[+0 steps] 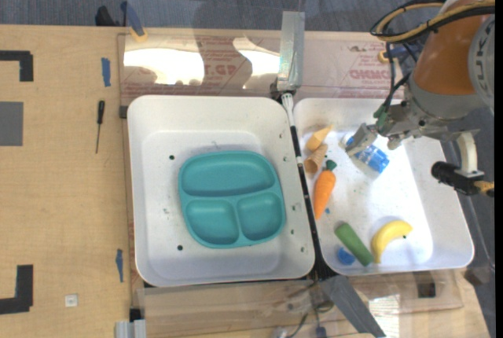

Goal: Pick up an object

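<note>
The gripper (pixel 369 141) reaches in from the right over the upper part of the right bin (pixel 448 246), its grey arm and orange band (pixel 449 53) above it. Just below its tip sits a small blue and white object (pixel 375 159), perhaps a little bottle or cup, though the view is too blurred to name it. It seems to touch the gripper's tip, but whether it sits between the fingers I cannot tell, nor whether the gripper stands wide or narrow.

Other things lie in the same bin. A tan piece (pixel 317 141) and a smaller brown one (pixel 312 164) lie near the left wall, with a toy carrot (pixel 324 189) just below them, its green top pointing up. Toward the near edge a green cucumber (pixel 354 242) lies at a slant, a small blue piece (pixel 345 256) touching its left side and a banana (pixel 388 237) just to its right.

The left bin (pixel 149 140) holds a teal plate (pixel 231 197) with three compartments, lying flat near the middle. On the desk (pixel 55 195) to the left lies a thin dark screwdriver (pixel 99 124).
</note>
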Available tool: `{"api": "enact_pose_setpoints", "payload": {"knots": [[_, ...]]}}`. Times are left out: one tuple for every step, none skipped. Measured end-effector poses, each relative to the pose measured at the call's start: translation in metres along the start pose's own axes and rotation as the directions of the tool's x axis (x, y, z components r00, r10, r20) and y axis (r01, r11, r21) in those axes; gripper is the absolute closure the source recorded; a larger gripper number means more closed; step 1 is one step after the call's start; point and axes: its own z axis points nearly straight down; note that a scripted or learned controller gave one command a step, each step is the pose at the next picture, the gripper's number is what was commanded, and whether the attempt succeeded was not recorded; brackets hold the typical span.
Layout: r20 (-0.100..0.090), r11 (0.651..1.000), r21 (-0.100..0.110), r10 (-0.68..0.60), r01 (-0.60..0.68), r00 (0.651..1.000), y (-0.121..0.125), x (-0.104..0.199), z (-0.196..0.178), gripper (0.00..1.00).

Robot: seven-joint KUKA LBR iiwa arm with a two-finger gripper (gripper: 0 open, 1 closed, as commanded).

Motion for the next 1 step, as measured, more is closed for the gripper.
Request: {"api": "enact_pose_setpoints", "payload": {"knots": [[0.002,1.0,-0.006,-0.019,0.019,1.0,0.0127,-0.0155,0.0811,0.0]]}}
